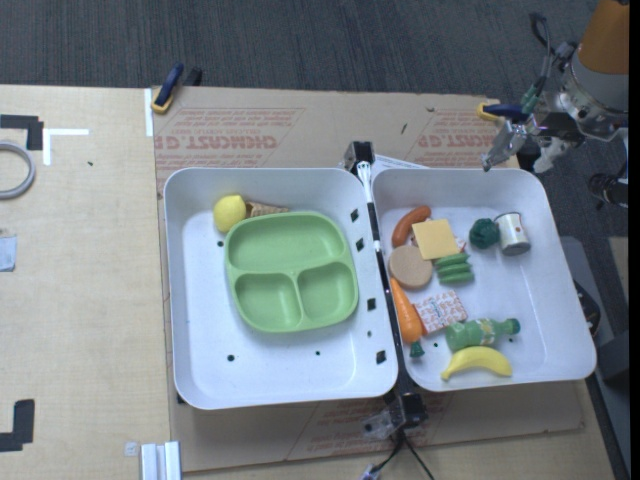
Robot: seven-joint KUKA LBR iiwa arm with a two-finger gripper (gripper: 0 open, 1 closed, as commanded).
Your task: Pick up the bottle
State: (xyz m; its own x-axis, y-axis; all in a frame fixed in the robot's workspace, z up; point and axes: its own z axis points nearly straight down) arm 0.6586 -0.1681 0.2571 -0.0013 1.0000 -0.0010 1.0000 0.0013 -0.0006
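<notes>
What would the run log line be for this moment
phase: approach | claw: above right bin's far rim, holding nothing | bottle: lying green in right bin, beside banana | grasp: not yet

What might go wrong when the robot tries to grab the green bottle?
The bottle lies on its side with the banana touching it, so the pincer could bump or grab the banana instead. The patterned packet sits close on its other side. A lying bottle may also roll away.
</notes>
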